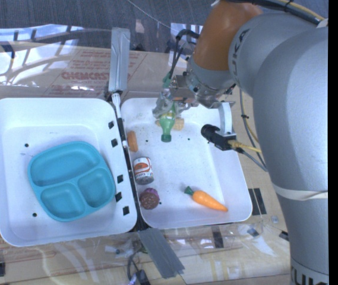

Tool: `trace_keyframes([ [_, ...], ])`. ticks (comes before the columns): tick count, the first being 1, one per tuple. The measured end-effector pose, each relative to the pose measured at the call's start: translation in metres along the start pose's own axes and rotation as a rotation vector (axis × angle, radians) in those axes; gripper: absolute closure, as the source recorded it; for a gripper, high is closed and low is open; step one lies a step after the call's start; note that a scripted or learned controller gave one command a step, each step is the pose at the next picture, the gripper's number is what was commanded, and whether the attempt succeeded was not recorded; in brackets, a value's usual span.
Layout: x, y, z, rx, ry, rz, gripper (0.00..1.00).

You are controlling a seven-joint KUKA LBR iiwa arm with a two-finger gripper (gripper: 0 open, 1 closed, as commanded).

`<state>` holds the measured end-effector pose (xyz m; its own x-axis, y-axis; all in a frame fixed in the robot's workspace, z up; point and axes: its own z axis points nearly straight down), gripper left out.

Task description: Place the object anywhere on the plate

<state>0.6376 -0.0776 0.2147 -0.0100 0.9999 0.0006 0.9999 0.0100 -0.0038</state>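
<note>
1. From my remote seat I see the arm (275, 70) reaching in from the right of the frame, its orange band at upper centre-right, with the tool (167, 108) above the upper left part of the right bin (231, 177).
2. A small green bottle (166, 125) hangs neck-down at the tool, its upper end up among the fingers; I read the tool as clamped on the bottle, though the fingertips themselves are hard to make out.
3. Just beside the bottle, to its right, there is a small tan piece (179, 123) I cannot identify.
4. The blue plate (69, 180), with three compartments, lies in the left bin (14, 123), at the lower left of the frame, well apart from the bottle.
5. Along the left wall of the right bin I see a small orange piece (132, 140), below it a can (143, 170) lying on its side, and below that a dark red round item (149, 198).
6. A carrot (206, 199) lies near the lower right corner of the right bin.
7. Both bins sit side by side on the bench (68, 76), touching along the middle.
</note>
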Motion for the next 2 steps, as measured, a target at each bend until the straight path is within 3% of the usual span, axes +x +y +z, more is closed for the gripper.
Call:
trace_keyframes([
  [1, 0.060, -0.009, 0.025, 0.003, 0.001, 0.000, 1.00],
  [2, 0.127, -0.065, 0.025, 0.002, 0.000, -0.003, 1.00],
])
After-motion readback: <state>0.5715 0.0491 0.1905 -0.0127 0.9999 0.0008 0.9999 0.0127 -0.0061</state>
